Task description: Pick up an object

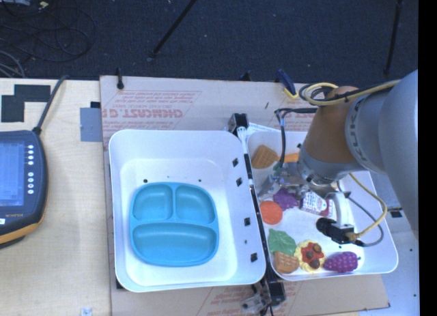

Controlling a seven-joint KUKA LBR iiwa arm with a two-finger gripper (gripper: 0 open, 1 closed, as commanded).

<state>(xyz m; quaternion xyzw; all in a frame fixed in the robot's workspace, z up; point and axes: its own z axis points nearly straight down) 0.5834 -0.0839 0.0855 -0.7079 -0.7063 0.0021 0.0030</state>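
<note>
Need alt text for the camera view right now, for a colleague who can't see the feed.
The grey arm reaches from the right over the right bin, its end effector low among toy foods: an orange ball, purple grapes, a green piece. The left bin holds a blue divided plate.

One fixed camera up high, looking down at a slant on the counter [68,103], both white bins [179,145] in frame, arm [369,130] entering from the right.
</note>
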